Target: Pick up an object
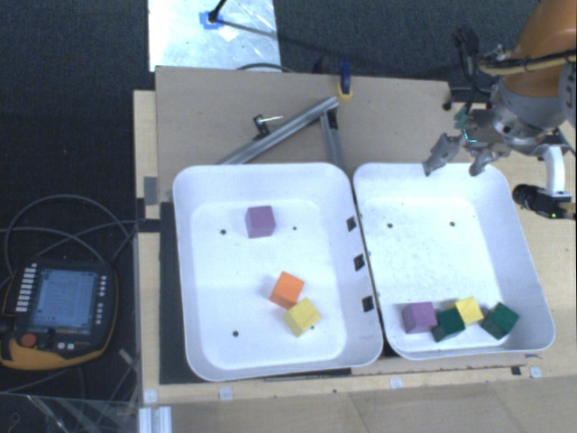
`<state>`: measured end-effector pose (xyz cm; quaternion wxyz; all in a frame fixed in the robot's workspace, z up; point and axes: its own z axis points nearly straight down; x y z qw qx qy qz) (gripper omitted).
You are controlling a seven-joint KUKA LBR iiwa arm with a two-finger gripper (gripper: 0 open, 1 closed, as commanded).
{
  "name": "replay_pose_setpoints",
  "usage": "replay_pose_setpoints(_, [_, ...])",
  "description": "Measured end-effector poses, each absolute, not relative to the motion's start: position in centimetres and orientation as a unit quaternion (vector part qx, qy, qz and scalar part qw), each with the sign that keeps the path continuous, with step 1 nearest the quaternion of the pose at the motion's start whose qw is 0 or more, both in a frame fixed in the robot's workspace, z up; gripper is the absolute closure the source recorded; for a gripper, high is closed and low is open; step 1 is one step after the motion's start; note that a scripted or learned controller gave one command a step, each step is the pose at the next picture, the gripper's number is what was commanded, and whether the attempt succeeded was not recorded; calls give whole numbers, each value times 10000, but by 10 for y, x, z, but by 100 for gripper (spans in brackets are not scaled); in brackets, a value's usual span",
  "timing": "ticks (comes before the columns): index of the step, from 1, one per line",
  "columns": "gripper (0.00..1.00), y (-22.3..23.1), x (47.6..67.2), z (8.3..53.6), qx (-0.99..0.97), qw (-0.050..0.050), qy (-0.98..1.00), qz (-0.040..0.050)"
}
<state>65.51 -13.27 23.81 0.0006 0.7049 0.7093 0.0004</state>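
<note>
Nearest the camera, along the near wall of the right bin point(527, 242), four blocks are packed in a row: a purple block point(418, 316), a dark green block point(447, 323), a yellow block point(469, 310) and a second green block point(499, 318). The dark green one is seen touching both the purple and the yellow. In the left bin point(194, 242) a purple cube point(260, 221) sits alone toward the far side, while an orange cube point(288, 289) and a yellow cube point(303, 316) are pressed corner to corner nearer the camera.

The gripper point(459, 156) is poised over the far rim of the right bin, its two fingers spread apart with nothing between them, well apart from every block.

Trouble is judged most likely with the crowded row: a finger could be driven onto a neighbouring block, or the near wall could be struck, and the target merely pushed. The touching orange and yellow pair carries the same risk. The lone purple cube is judged the easier target.

The arm's upper part is cut off at the right edge. Fingertip height above the rim cannot be made out.
</note>
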Motion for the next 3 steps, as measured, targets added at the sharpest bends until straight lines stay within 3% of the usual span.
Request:
replay_pose_setpoints(1, [0, -133, 655, 238, 7050, 8, 7092, 2])
replay_pose_setpoints(3, [0, -119, 649, 130, 7051, -15, 7091, -10])
